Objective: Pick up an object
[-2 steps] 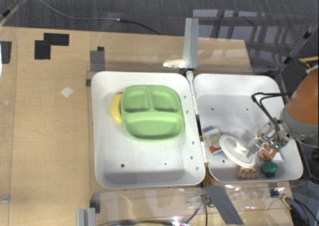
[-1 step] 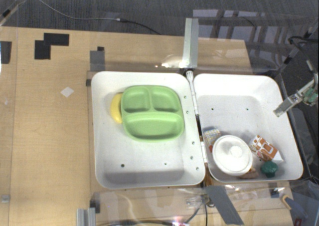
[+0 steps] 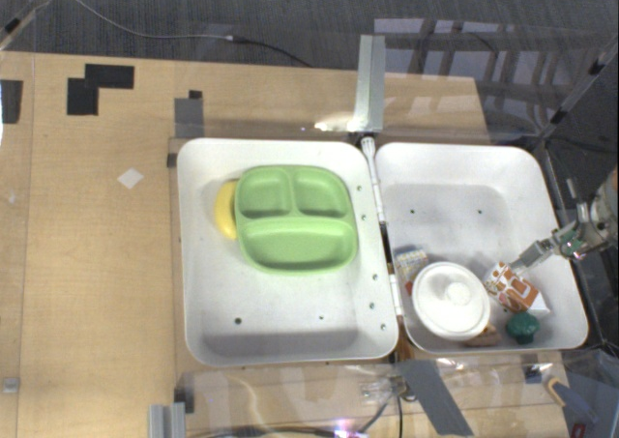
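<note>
My gripper (image 3: 556,245) reaches in from the right edge, over the right rim of the right bin (image 3: 455,175). Its tip points toward a small orange and white carton (image 3: 510,284) lying near that bin's front right corner. A dark green lump (image 3: 523,327) sits just in front of the carton. A round white bowl (image 3: 450,298) stands at the bin's front middle, with a small blue and white packet (image 3: 410,259) at its left. Nothing shows in the gripper.
The left bin (image 3: 280,330) holds a green divided plate (image 3: 293,218) with a yellow banana-like piece (image 3: 224,211) poking out from under its left side. A metal post (image 3: 371,83) stands behind the seam between the bins.
</note>
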Controlling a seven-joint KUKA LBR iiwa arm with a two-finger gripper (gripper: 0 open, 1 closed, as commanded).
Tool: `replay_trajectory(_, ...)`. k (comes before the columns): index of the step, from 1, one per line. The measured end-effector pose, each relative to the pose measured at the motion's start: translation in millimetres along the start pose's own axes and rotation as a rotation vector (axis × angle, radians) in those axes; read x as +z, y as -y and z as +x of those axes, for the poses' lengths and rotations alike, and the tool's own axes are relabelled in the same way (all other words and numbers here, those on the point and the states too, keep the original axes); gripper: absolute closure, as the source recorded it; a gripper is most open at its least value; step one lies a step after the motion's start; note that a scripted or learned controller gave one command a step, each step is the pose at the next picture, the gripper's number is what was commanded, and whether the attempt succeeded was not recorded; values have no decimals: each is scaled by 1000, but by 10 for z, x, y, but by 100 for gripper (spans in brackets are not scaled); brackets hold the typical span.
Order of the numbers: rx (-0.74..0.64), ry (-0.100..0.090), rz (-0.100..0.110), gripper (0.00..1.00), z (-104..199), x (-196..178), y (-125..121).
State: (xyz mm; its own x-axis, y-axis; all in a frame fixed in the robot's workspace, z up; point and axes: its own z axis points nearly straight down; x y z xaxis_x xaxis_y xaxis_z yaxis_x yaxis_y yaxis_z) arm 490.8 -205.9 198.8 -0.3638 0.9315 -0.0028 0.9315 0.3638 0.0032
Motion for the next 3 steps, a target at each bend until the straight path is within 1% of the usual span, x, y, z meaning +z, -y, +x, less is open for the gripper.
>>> replay_trajectory(1, 0, 0, 0, 0, 0, -1, -1)
replay_trajectory(2, -169, 0, -1, 0, -68, 287, -207)
replay_trajectory(3, -321, 5, -6, 0, 56, 1110, -301)
